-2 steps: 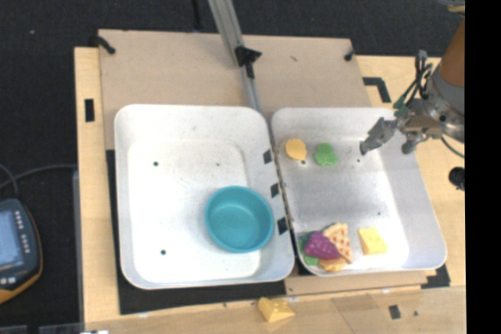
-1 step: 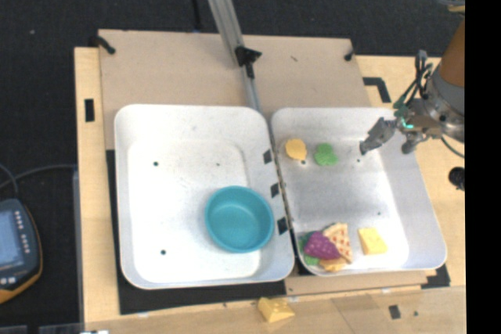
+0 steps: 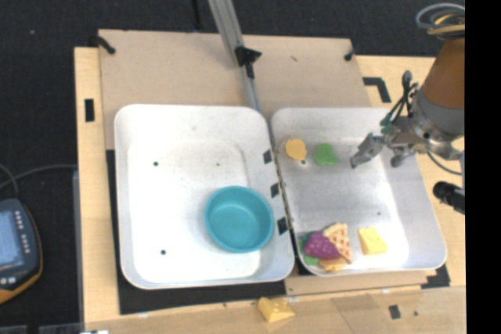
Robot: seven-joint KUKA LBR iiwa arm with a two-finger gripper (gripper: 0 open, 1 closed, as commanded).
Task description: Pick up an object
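Tan tabletop [image 3: 172, 74] on dark floor. Hand [image 3: 379, 151] over right bin [image 3: 407, 246], fingers spread, nothing gripped. Green object [image 3: 326, 155] near bin's far edge. Teal bowl [image 3: 239, 218] in left bin [image 3: 156, 137].

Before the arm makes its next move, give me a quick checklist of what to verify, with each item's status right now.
1. Gripper over the right white bin, among the pickable items: ok.
2. Anything held between the fingers: not ok, nothing there.
3. Nearest target, the small green block, lies apart from the round yellow piece: ok.
4. Purple grapes and waffle-patterned wedge crowd the bin's near corner: not ok for a clean grasp.
5. Yellow cheese block free-standing: ok.
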